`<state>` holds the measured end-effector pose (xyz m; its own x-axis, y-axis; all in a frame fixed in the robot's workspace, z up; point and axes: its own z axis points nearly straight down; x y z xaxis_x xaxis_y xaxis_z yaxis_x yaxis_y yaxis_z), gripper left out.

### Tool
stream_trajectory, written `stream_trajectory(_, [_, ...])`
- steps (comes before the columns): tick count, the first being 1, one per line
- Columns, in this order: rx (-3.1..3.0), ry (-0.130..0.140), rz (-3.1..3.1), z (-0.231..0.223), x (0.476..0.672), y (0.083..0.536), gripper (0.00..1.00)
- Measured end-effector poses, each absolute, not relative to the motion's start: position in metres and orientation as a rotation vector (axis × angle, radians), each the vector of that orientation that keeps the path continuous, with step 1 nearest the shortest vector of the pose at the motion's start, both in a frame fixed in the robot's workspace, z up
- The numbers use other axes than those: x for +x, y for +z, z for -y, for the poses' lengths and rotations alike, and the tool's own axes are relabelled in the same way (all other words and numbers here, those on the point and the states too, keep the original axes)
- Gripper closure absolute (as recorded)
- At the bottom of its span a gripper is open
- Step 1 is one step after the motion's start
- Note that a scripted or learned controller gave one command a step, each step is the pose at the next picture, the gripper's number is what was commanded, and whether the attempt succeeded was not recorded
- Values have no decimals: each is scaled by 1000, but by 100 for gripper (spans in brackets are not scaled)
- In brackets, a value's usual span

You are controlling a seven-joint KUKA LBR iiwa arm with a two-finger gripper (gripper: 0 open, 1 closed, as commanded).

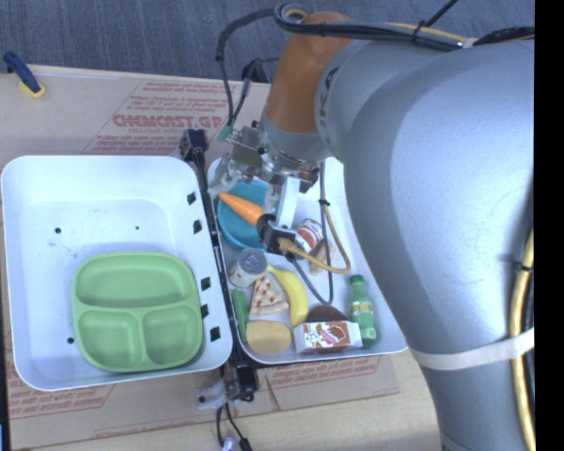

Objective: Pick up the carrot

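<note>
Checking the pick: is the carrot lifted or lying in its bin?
Lying in the right bin: the carrot rests on the blue bowl, close by the hand. Whether it is gripped, cannot tell.

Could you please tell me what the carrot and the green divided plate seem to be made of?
The carrot looks like toy plastic: smooth, evenly orange. The green divided plate is likely moulded plastic, matte: one flat pale green, rounded compartment ridges.

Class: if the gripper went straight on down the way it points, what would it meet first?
Probably the carrot, which lies on the blue bowl close beneath the gripper. Depth is unclear from this slanted view, so it might pass just beside it.
</note>
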<state>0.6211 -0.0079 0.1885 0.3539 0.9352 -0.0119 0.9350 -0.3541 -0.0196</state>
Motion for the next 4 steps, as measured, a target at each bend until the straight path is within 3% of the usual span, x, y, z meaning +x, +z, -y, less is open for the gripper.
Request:
stream_trajectory(1, [-2883,31,1223,-13,609,189,0])
stream_trajectory(2, [-2998,22,935,-6,645,190,0])
stream_trajectory(3, [-3040,-3,789,-46,630,359,0])
stream_trajectory(4, [-3067,41,685,-87,633,236,0])
